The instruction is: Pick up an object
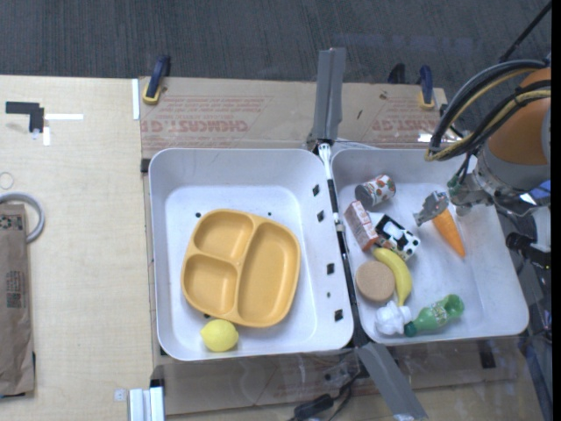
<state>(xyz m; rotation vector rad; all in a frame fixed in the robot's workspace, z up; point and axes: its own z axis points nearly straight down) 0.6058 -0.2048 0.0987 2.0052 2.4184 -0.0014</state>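
Since the task names no one object, the candidates are all in the right bin (517,310): an orange carrot (450,231) at upper right, a small printed can (376,190) lying on its side, a red-and-white box (359,224) by the left wall, a black-and-white cow toy (398,237), a banana (396,271), a tan disc (375,281), and a green bottle (435,315) next to a white lump (390,320) along the near wall. Print on the can and box is too small to read.

The gripper (433,207) sits just left of the carrot's upper end, close to it; contact unclear. Can't tell if it's spread or closed, and nothing is visibly pinched.

The arm comes in from the right over the right bin's far corner, orange band (519,130) high, black hoses (478,95) looping above the wrist.

The left bin (162,235) holds a yellow three-compartment plate (240,267) and a lemon (219,335) at its near edge. The cardboard (237,117) behind the bins reads "CHEMCAT" upside down. A brown paper bag (16,296) lies on the table (79,191) far left; its label is illegible.
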